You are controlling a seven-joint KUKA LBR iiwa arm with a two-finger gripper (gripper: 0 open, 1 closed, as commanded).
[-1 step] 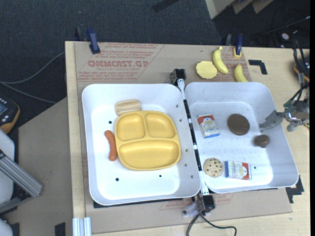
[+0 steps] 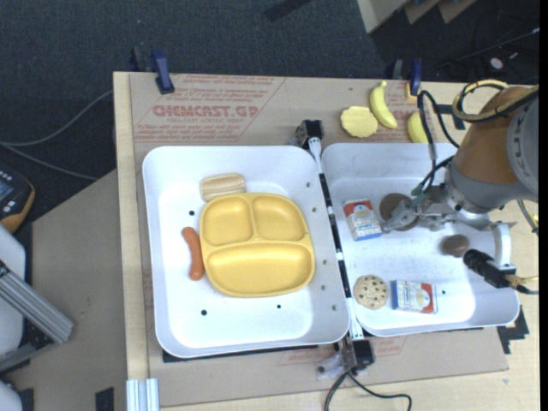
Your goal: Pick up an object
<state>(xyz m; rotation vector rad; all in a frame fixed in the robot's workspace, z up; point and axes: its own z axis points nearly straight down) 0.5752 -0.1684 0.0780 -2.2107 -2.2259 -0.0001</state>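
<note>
You are seeing two bins [image 2: 171, 229]: one tray [image 2: 255, 244], one sausage [image 2: 193, 253] left; two cartons [image 2: 362, 219], one cookie [image 2: 370, 291] right. The gripper [image 2: 409, 212] is hovering; its opening I cannot tell.

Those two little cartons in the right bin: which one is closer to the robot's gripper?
The upper carton, with the red label, lies just left of the gripper. The other carton sits at the bin's lower edge, beside the cookie.

Arm [image 2: 497, 157] cut off by the right edge, its base out of frame. Tool [image 2: 409, 215]: finger state indistinct against a brown round object [image 2: 396, 211]. Wrist covers part of the right bin [image 2: 377, 165]. Third yellow piece [image 2: 417, 128] partly hidden behind cables. Labels on two small packets [image 2: 363, 219] [image 2: 413, 296] too small to read.
</note>
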